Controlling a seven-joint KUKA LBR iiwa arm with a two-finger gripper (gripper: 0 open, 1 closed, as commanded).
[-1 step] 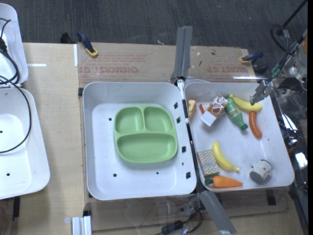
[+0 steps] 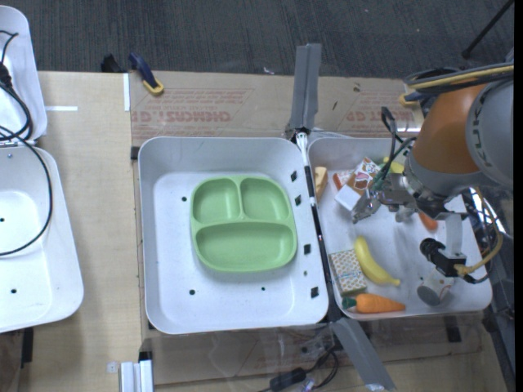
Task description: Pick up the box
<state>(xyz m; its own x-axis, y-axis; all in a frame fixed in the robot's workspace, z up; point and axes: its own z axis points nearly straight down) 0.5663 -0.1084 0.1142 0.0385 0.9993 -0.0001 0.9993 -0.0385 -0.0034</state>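
box long axis near-to-far

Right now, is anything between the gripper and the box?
Nothing visible blocks it. The gripper hangs over the right bin; the box lies below it by the banana, with bare bin floor between.

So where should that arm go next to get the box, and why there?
Probably a short move toward the bin's near edge, then down. The gripper hangs over the far part of the right bin, while the box lies flat by the divider, beside the banana and just above the carrot.
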